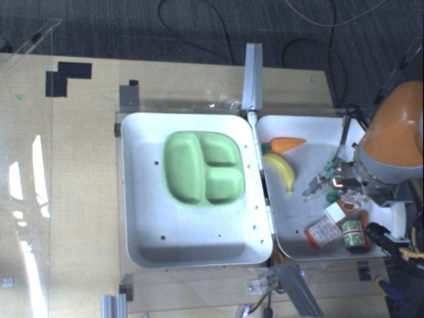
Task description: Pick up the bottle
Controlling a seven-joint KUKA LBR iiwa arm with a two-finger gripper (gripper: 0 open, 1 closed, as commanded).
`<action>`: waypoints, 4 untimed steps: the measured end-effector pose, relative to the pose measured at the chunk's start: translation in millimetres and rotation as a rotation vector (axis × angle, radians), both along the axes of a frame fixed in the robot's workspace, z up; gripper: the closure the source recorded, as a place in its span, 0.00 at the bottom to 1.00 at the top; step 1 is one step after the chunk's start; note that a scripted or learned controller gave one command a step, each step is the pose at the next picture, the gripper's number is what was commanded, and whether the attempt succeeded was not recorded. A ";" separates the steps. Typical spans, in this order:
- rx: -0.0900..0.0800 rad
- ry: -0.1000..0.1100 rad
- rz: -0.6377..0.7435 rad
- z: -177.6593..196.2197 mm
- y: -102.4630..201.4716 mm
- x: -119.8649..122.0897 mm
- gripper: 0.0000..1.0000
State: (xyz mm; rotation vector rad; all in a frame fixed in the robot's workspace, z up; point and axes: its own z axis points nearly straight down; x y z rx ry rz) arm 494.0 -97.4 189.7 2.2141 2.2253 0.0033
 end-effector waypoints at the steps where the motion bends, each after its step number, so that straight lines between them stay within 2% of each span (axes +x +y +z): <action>1: 0.000 -0.001 -0.073 -44.6 -52.8 87.7 0.00; 2: -0.002 -0.007 -0.026 -101.7 -96.6 95.5 0.00; 3: 0.000 -0.014 -0.024 -89.1 -94.3 98.5 1.00; 4: 0.000 -0.004 -0.052 -1.4 -28.1 111.5 1.00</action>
